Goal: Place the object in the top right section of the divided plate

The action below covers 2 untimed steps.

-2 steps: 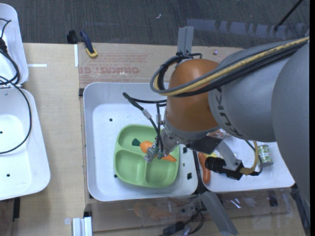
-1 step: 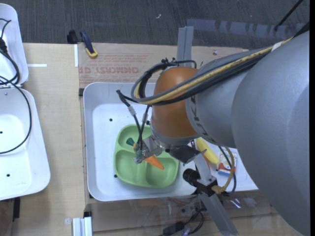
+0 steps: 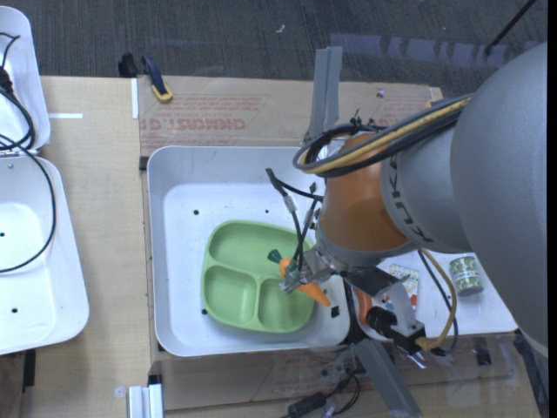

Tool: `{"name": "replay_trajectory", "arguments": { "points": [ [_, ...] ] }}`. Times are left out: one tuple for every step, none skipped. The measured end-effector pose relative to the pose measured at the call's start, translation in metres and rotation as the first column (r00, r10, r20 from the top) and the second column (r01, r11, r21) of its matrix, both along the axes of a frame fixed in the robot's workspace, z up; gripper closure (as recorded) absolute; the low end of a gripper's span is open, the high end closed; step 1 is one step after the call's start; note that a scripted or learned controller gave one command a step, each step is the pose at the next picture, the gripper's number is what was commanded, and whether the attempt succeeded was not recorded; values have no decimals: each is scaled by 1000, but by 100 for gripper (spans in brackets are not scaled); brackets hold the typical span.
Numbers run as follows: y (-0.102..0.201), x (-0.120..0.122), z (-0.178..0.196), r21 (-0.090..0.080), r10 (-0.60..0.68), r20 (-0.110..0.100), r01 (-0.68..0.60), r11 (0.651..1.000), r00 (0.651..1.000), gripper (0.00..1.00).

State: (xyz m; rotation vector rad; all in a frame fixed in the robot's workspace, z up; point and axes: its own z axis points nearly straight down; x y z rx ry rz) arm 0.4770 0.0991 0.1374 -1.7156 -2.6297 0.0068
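The pincer (image 3: pixel 293 277) looks clamped on a toy carrot (image 3: pixel 306 287) over the green plate's (image 3: pixel 233 273) right edge, so letting go here could tip it outside into the bin (image 3: pixel 174 233).

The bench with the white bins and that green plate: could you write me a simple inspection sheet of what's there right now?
Surface: bench bearing two shallow white bins; the right bin holds the plate, the left bin has a black cable lying in it.
Job's things: green divided plate lying flat in the right bin; an orange carrot-like object with a green tip at the plate's right edge, under the wrist.
Clutter: small items on the white surface right of the bin, too small to identify.
Grippers: gripper low over the plate's right side; its state cannot be read.
Cables: black and yellow cables looped round the arm.
Surroundings: dark floor beyond the bench; a blue-and-yellow clamp on its far edge.
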Motion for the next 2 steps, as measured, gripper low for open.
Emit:
{"name": "replay_trajectory", "arguments": {
  "points": [
    [32,101,36,1,133,3,-133,991,991,100],
    [115,47,67,0,-7,2,7,1000,1000,100]
  ]
}}
